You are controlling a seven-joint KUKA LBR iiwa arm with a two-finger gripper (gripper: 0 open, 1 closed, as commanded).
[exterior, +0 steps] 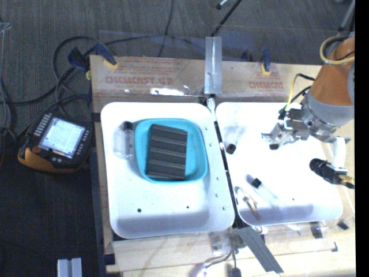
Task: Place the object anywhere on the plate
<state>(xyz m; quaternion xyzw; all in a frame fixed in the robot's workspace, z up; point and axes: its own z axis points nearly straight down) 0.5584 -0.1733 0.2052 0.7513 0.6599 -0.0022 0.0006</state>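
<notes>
While the dark grey ribbed rectangular block (167,152) lies flat on the turquoise rounded plastic plate (199,154), the two-finger gripper (275,142) is well apart from it, toward the right side of the view. The block is in the middle of the plate, and the plate sits in the white shallow left bin (161,212), across the divider from the gripper.

The gripper hangs over the upper part of the white shallow right bin (294,195) and points toward the bins' shared edge. Behind it, the grey arm with the orange band (334,91) enters from the right and bends down to the wrist. I cannot tell if the gripper is closed or released, and I see nothing in it.

Near the gripper, on its plate side, a small black round piece (230,149) lies close to the shared edge. Below the gripper, nearer to the front wall, a small black and clear piece (255,183) rests on the bin floor. Far beyond the plate from the gripper, a clear plastic vial (124,138) lies just beside the plate's outer rim. Nothing stands on the bin floor directly between the gripper and the plate except the two bin walls.
</notes>
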